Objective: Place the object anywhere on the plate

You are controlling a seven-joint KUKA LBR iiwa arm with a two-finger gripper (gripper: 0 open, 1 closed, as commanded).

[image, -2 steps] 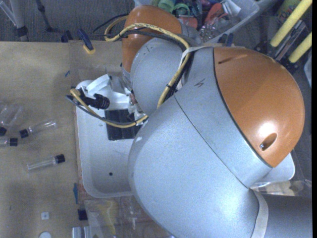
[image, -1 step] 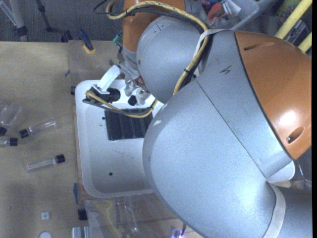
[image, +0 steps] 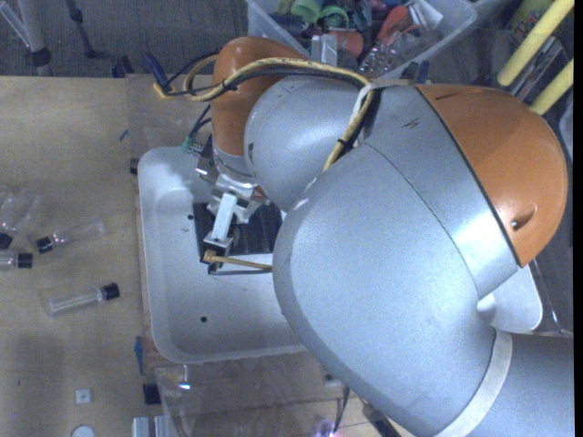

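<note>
My gripper (image: 217, 242) hangs low inside the white bin (image: 168, 271), near its far middle, pointing down and to the left. A thin tan rod (image: 240, 262) lies just under its tip, stretching right toward the arm's body; whether the gripper holds it I cannot tell. Dark ribbed material (image: 261, 229) shows right beside the gripper, and I cannot tell whether it is a plate or part of the hand. The big grey and orange arm (image: 401, 244) hides the bin's right half and whatever lies there.
Several clear vials with black caps (image: 84, 296) lie on the wooden bench left of the bin. A clear tub of colourful items (image: 360, 12) stands at the back. Yellow tubes (image: 547, 25) lean at the top right. Bare bin floor lies in front of the gripper.
</note>
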